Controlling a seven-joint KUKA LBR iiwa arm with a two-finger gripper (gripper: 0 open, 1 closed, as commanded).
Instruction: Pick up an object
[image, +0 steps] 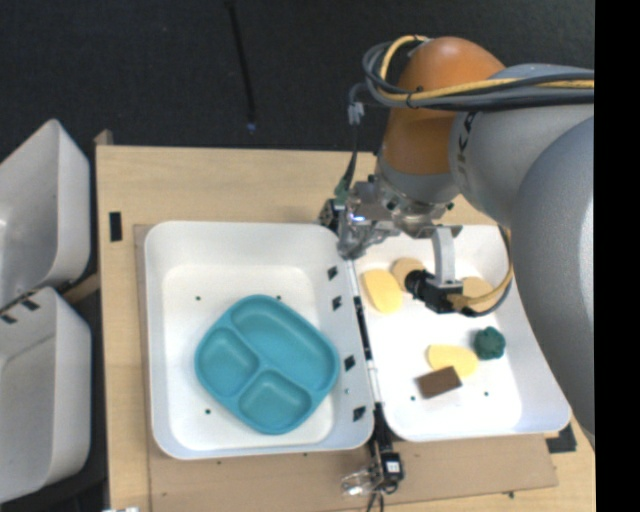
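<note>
Left bin (165, 330): holds a teal divided plate (265, 363), lying flat. Divider (362, 335) between bins taken as landmark.

Right bin (520, 405), just right of the divider: pale yellow oval piece (381, 290) nearest it; brown block (438, 382) further right and nearer the camera, touching a yellow piece (452, 358); small dark green object (489, 343) just beyond.

Hand (352, 232) sits above the divider's far end, at the bin's back corner. Opening: cannot tell; nothing visibly held.

Risk: descending here could strike the rim or divider rather than an object.

Hidden: arm covers the bin's far right; a tan piece there is partly obscured.
</note>
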